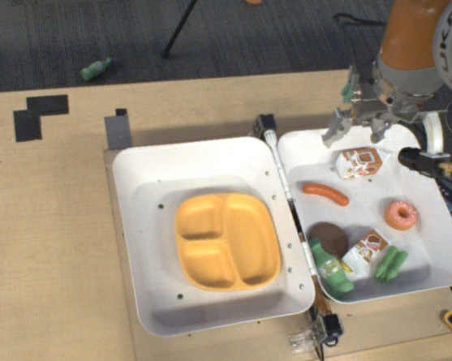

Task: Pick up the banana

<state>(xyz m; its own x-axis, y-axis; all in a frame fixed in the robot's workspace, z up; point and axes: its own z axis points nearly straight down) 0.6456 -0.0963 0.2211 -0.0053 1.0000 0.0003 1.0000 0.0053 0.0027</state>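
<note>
bench w/ 2 white bins (142,227) | fingers (359,128) spread over right bin, holding nothing | carton (359,162) print unreadable

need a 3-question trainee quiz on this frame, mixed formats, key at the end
1. True or false: the pink donut lies on the yellow plate.
2. The gripper is nearest which item? A) white carton B) green bottle C) pink donut
3. Fill in: the red sausage lies in the bin on the view's ____.

Key: 1 false; 2 A; 3 right.
</note>
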